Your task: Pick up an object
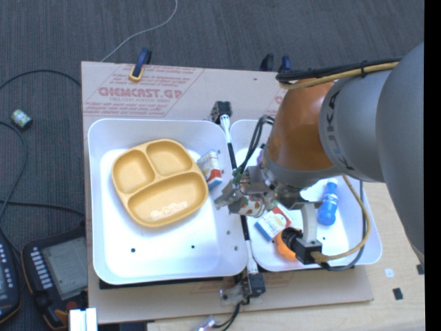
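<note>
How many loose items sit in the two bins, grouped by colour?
Yellow: 1, divided plate, left bin
Blue: 1, bottle, right bin
Red and white: 1, small pack, left bin
Orange: 1, partly hidden piece, right bin
Total: 4 clearly visible

Robotics lab — plywood bench (138, 95) w/ clamps, cables on carpet, teach pendant (48, 271).

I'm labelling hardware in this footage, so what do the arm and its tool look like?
The arm is thick, rounded and grey, with a broad orange band above the wrist. Black and yellow cables run along its top. The tool is a small cluster of metal and dark parts with thin wires, hanging at the divide between the bins.
</note>
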You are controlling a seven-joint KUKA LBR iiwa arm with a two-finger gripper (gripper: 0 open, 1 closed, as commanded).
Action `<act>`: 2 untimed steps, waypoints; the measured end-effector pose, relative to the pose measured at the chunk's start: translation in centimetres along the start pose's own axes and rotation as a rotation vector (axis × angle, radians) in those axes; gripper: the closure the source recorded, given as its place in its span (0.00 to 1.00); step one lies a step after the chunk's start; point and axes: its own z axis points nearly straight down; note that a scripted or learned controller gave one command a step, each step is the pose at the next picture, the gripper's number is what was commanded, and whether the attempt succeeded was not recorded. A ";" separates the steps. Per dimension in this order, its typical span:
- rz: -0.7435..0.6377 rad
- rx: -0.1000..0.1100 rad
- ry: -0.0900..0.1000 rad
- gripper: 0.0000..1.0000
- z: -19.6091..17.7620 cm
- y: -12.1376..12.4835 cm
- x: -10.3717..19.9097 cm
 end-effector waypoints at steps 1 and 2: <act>-0.001 0.000 0.000 1.00 -1.0 0.1 0.0; -0.002 -0.001 0.000 1.00 -1.9 0.2 0.1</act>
